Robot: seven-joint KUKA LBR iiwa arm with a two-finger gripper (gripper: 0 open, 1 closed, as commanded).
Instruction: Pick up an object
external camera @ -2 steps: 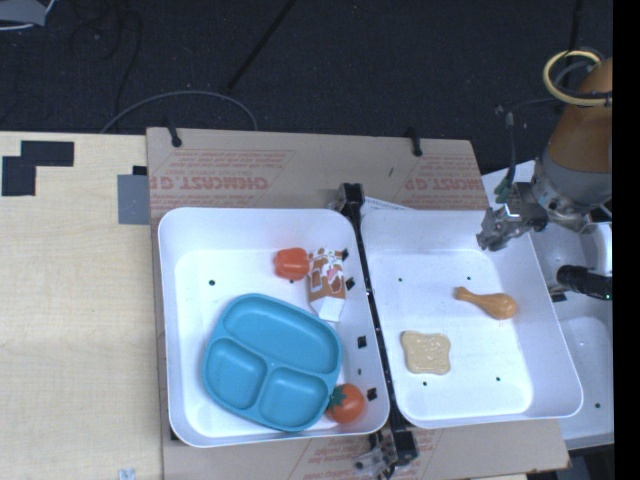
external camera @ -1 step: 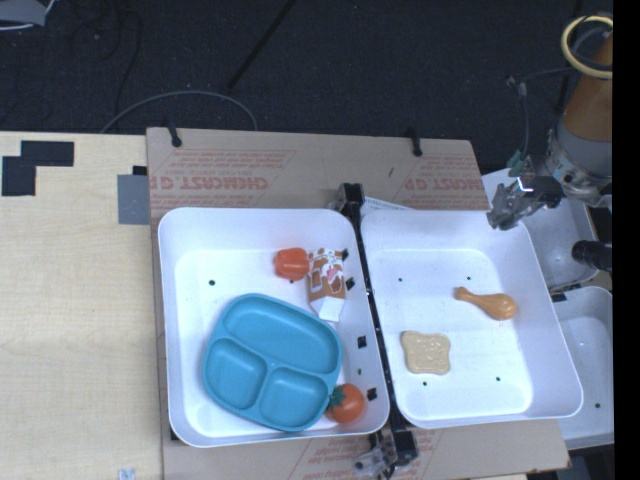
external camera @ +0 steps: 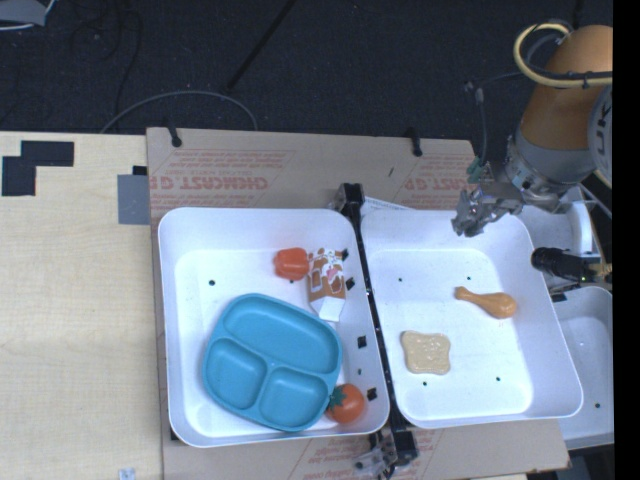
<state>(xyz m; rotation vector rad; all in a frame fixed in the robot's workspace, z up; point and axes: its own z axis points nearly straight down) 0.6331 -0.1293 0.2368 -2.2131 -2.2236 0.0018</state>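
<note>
We're seeing gripper [external camera: 473, 218] hovering over right bin [external camera: 560, 368] rim, jaw state unclear; drumstick [external camera: 487, 301], toast [external camera: 426, 352] lying unobstructed.

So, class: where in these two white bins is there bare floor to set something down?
Right bin: bare floor left of the tan drumstick toy and right of the beige bread slice. Left bin: crowded by the blue divided plate; only its upper-left corner lies bare.

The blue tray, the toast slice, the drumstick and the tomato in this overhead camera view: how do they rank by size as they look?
1. Blue divided tray, by far the largest.
2. Toast slice.
3. Toy drumstick, longer than the toast but thinner; this pair is close.
4. Tomato, smallest, partly hidden behind the tray's edge.
</note>
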